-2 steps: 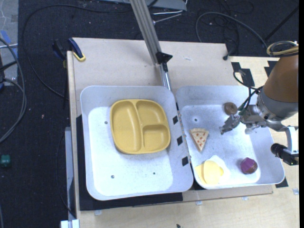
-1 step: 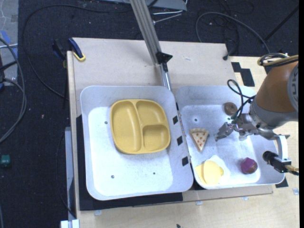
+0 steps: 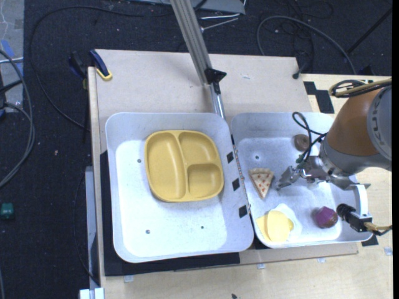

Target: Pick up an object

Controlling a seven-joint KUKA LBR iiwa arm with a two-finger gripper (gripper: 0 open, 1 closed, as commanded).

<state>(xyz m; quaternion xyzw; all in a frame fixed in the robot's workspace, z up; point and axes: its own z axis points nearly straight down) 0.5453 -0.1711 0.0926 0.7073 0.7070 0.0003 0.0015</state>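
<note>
Pizza slice (image 3: 262, 182), a toy, lies in the right bin (image 3: 262, 143), just left of the hand (image 3: 290, 178). Whether the hand is wide or narrow I cannot tell. Best to centre over the slice before closing.

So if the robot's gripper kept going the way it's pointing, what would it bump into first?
Probably the pizza slice. The gripper points left across the right bin, and the slice lies just ahead. Its height above the bin floor is hard to judge, so it might pass over.

Pizza slice (image 3: 262, 182), flat, right bin (image 3: 262, 148)
</note>
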